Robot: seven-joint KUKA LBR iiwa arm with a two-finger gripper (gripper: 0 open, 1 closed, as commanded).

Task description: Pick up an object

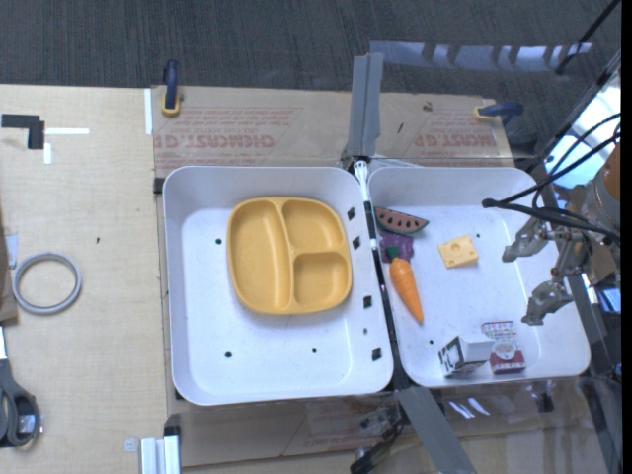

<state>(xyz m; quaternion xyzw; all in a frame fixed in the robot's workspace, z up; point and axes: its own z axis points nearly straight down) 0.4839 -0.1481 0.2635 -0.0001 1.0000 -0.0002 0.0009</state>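
The right bin (553, 358) holds an orange carrot (406, 286), a watermelon slice (402, 222), a yellow cheese wedge (458, 252), a small purple item (395, 249), a grey-and-white box (462, 355) and a red-and-white packet (505, 349). My gripper (533, 275) hangs over the bin's right side, to the right of the cheese and above the packet. It is open, with one finger (520, 244) toward the back and the other toward the front. Nothing sits between them.
In the left bin (188, 363) lies a yellow divided plate (290, 255). A grey tape ring (43, 282) rests on the bench at far left. Black cables (538, 197) run from the arm over the right bin's back right corner.
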